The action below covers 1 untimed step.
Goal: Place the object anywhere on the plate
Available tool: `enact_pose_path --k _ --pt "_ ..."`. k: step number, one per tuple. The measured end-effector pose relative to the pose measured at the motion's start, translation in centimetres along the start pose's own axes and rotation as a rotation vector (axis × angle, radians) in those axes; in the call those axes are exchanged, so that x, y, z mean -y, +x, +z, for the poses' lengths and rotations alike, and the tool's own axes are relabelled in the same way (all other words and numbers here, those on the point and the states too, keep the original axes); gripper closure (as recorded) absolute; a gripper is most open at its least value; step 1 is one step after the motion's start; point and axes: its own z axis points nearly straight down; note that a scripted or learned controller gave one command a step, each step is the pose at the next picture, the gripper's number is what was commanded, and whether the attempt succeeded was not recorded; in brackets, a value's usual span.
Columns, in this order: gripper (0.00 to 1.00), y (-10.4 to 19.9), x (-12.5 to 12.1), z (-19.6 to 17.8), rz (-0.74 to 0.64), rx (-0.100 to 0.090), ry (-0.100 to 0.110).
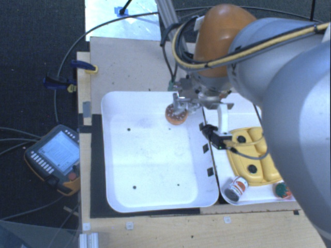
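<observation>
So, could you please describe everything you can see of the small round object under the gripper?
The round object is small, brownish-orange and speckled, somewhat like a biscuit or doughnut. It sits at the far edge of the left bin, directly below the gripper, whose metal tip overlaps its top. Whether it is gripped or merely resting cannot be told.

A dark grey carpeted floor [36, 30] surrounds the pale brown flat wooden bench [124, 66]. At nine o'clock lies a grey handheld control pendant with a lit screen [54, 156]. At twelve o'clock, a bright reflective sheet [121, 12] catches light. Black cables [67, 61] trail across the floor.
</observation>
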Motion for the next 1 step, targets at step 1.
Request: enact_pose_path --k 1 --pt "0.0 -0.26 0.1 0.05 0.003 0.002 0.003"
